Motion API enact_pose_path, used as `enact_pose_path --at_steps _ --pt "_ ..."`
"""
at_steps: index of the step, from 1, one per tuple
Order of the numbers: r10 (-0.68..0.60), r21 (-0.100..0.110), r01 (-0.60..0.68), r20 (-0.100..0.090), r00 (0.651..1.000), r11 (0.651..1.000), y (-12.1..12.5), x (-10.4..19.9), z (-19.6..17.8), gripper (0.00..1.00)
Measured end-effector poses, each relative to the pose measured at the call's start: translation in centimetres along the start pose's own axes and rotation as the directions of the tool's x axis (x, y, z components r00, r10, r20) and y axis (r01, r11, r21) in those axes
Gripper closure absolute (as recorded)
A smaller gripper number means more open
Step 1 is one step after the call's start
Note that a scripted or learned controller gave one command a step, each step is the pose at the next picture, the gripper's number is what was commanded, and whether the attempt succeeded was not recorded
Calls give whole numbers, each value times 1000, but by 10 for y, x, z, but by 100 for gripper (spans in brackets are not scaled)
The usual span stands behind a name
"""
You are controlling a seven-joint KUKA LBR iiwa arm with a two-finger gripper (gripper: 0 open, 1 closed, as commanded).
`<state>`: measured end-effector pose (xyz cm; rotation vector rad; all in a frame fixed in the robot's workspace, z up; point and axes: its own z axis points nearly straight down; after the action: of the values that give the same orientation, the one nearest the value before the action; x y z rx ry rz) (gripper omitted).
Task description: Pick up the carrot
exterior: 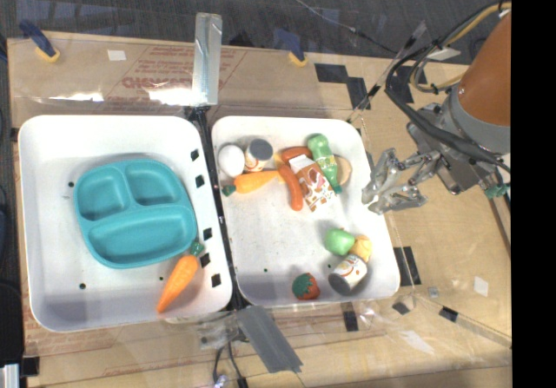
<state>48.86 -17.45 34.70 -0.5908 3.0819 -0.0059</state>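
Orange carrot (178,281) lies in the left bin (35,204), beside the teal tray (135,213), untouched. Another carrot (254,182) lies in the right bin (287,278). Right of both, the tool (391,182) hangs released, holding nothing; the pick looks unstarted.

Arm (486,74) cut off at right edge; end effector (393,187) finger state unclear; carton (316,187) print illegible.

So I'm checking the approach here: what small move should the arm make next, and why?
Probably swing left over the bins. The pincer hangs at the right bin's right rim, holding nothing, while one carrot lies in the left bin below the teal plate and another lies nearer.
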Motion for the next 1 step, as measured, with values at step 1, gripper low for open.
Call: enact_pose_path --at_steps 1 --pt "-220 -5 220 -2 975 975 -35 9 19 100"
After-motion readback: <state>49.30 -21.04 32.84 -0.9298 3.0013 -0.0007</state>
